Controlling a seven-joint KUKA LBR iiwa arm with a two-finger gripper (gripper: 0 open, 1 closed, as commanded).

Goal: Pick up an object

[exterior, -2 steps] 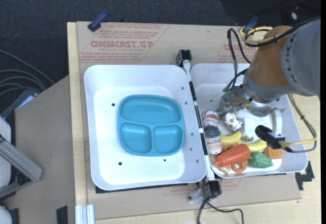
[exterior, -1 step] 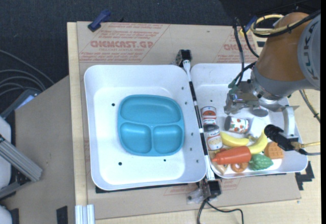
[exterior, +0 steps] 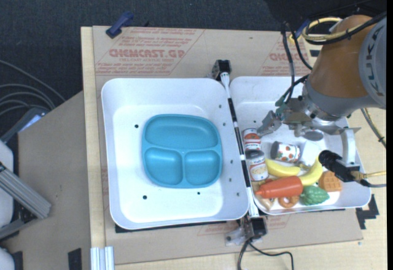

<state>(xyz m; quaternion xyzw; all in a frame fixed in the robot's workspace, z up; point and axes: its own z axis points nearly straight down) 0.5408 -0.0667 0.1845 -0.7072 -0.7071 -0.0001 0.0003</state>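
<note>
The right white bin (exterior: 258,92) holds a pile of toy food along its near side. A small red-labelled can (exterior: 250,138) and a second can (exterior: 258,168) stand by the bin's left wall. Beside them a white can with red spots (exterior: 285,151) lies on its side. In front lie a yellow banana (exterior: 295,170), a red-orange carrot (exterior: 279,188), a green broccoli (exterior: 314,196) and an orange waffle (exterior: 330,181). My gripper (exterior: 293,129) hangs over the bin's middle, just behind and above the spotted can. Nothing shows in its grasp.
The left white bin (exterior: 116,140) holds a blue divided tray (exterior: 181,150). A black clamp (exterior: 221,68) sits at the back between the bins. The grey and orange arm (exterior: 344,66) covers the right bin's far right part. Cables (exterior: 319,26) run behind it.
</note>
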